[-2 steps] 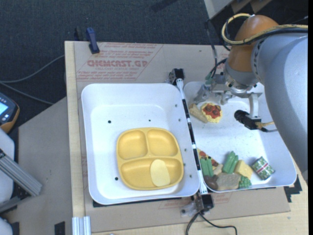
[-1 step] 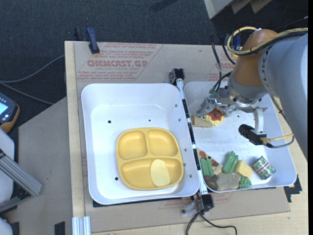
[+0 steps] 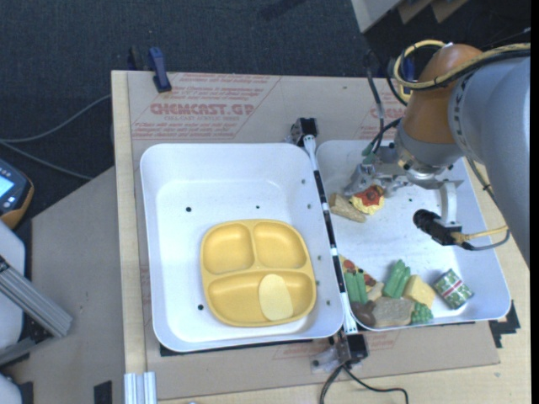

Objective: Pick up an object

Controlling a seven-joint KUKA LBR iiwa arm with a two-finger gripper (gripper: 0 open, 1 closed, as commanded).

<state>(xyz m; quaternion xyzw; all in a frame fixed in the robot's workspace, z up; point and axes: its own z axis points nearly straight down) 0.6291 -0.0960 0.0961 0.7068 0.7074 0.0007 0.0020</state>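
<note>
The gripper (image 3: 370, 179) is down in the right bin (image 3: 480, 225), right over the pizza slice (image 3: 360, 203); can't tell its grip. The yellow tray (image 3: 253, 268) sits in the left bin (image 3: 177, 192)

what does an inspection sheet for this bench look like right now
surface: brown board with red print, bearing two white bins side by side, left bin and right bin
job's things: toy pizza slice in the right bin's upper left; pile of toy food along its lower edge, with a small green-and-white can beside it
clutter: yellow divided plate in the left bin, a pale oval piece in its lower compartment
grippers: claw low over the pizza slice; grasp cannot be told
cables: yellow and black cables looped by the orange wrist band; black cable leaving the bench front
surroundings: dark carpet; blue clamp at the board's back edge
</note>
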